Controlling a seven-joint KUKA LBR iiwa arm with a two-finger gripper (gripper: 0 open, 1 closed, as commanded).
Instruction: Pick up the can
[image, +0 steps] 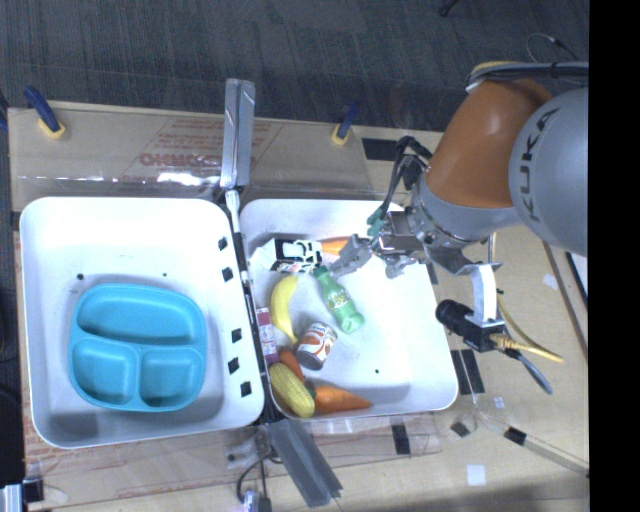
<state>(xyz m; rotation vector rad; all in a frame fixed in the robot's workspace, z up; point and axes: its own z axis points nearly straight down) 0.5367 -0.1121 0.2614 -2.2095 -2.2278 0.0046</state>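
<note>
The can (317, 345), small with a red, white and brown label, lies on its side in the right bin (420, 340), low and left of centre. It rests between a banana (284, 305) and a green bottle (340, 300). My gripper (372, 262) hangs over the bin's upper middle, up and to the right of the can and clear of it. Its fingers are spread open with nothing between them; the left fingertip (350, 260) is near the bottle's top.
Corn (290, 390) and a carrot (340, 402) lie along the right bin's near edge. A black-and-white box (297, 253) and another carrot (335, 243) sit at its far left. The left bin (40, 300) holds a blue divided tray (140, 345).
</note>
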